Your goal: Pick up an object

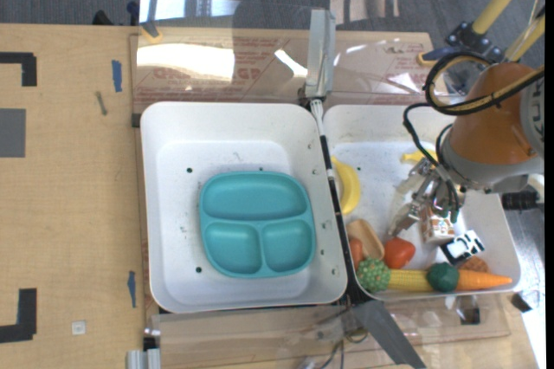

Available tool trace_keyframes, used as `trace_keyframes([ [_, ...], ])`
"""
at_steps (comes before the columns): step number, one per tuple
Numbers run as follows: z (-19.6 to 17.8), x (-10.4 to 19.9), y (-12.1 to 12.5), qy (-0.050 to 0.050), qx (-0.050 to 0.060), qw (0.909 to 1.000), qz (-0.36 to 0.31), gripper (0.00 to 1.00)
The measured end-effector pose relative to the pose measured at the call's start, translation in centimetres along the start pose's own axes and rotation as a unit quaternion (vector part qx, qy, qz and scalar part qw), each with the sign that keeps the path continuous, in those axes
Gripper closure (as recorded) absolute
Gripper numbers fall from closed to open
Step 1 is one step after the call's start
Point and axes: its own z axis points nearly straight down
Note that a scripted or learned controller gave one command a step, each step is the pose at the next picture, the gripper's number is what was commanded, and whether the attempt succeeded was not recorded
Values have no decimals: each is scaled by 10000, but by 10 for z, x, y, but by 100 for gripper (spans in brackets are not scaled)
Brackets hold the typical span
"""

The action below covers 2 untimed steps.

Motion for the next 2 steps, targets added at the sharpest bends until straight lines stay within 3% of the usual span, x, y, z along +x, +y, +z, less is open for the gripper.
trace_keyframes([
  [1, 0, 13, -34, -9, -3, 9997, 253, 0],
  [2, -1, 45, -38, -22, -7, 9941, 1084, 0],
])
